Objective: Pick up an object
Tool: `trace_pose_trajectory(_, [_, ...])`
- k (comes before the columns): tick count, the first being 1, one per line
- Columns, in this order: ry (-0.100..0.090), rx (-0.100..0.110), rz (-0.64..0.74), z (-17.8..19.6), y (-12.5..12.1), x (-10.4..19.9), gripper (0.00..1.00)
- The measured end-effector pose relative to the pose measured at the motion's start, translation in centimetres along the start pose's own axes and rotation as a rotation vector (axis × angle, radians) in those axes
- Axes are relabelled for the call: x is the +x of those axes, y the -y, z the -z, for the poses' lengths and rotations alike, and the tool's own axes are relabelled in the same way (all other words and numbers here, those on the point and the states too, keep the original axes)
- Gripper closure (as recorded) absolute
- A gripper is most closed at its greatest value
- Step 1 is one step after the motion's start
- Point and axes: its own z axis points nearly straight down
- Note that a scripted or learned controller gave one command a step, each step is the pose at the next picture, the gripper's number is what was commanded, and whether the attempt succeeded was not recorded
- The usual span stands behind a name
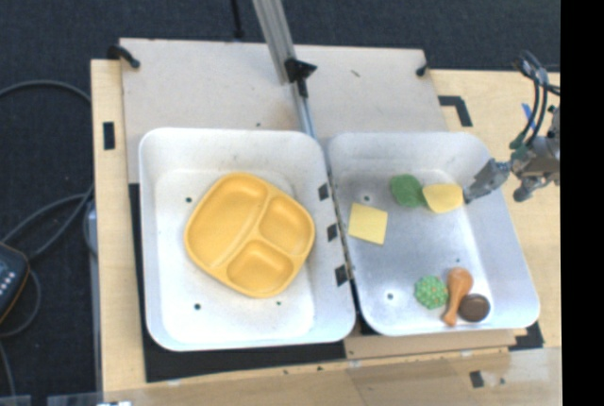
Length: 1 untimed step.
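The right bin [491, 262] holds several small items. There is a flat yellow square [368, 225], a green ball [407, 190], a pale yellow lump [443, 197], a bumpy green piece [431, 291], an orange drumstick [458, 293] and a dark brown round piece [475, 307]. My gripper [500, 186] hangs over that bin's right rim, just right of the pale yellow lump. It is open, one grey finger [485, 178] points toward the lump, and nothing sits between the fingers.
A yellow divided plate [250, 232] lies in the left bin [160, 206]. A slanted metal rail [269, 3] crosses the back of the bench and ends between the bins. Cables trail on the dark floor at the left.
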Motion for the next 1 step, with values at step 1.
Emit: trace_pose_trajectory(1, [0.000,0.000,0.000,0.00,-0.01,0.02,0.00])
